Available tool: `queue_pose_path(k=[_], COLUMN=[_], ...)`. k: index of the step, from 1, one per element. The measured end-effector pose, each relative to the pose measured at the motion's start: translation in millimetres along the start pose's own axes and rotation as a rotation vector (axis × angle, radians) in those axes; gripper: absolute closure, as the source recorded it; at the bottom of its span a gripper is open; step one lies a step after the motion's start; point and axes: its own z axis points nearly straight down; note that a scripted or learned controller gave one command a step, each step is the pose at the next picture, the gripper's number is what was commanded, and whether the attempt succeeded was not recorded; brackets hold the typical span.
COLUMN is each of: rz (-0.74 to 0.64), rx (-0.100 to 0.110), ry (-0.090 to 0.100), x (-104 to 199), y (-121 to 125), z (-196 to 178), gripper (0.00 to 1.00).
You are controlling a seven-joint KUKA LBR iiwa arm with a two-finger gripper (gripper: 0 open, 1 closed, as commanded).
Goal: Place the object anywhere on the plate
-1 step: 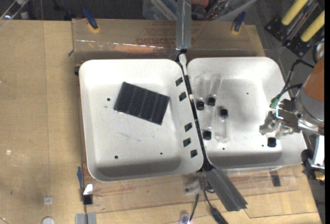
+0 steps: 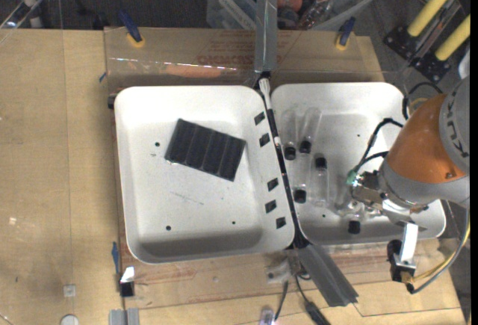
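Presently, left bin (image 2: 142, 234) is bearing the dark ridged plate (image 2: 205, 149), lying flat, long axis running upper left to lower right. Right bin (image 2: 388, 96) is holding clear black-capped objects (image 2: 305, 138), scattered. Arm (image 2: 429, 152) is reaching over it; gripper (image 2: 357, 200) state: cannot tell.

Both bins are white: the left bin (image 2: 138, 166) and the right bin (image 2: 373, 103). In the left one lies a dark plate (image 2: 205, 149), almost black, with thin ribs. The arm (image 2: 427, 155) at right is grey with an orange band. The bench (image 2: 52, 166) is light wood colour.
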Motion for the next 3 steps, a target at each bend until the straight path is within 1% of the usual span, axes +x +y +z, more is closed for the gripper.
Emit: queue_pose_path(k=[1,2,3], rz=[0.041,0.227,0.576], rx=[0.0,-0.001,0.0], ry=[-0.001,-0.002,-0.002], x=[94,133,135], y=[-32,-46,-46], z=[-84,-84,-146], gripper=[1.0,1.0,1.0])
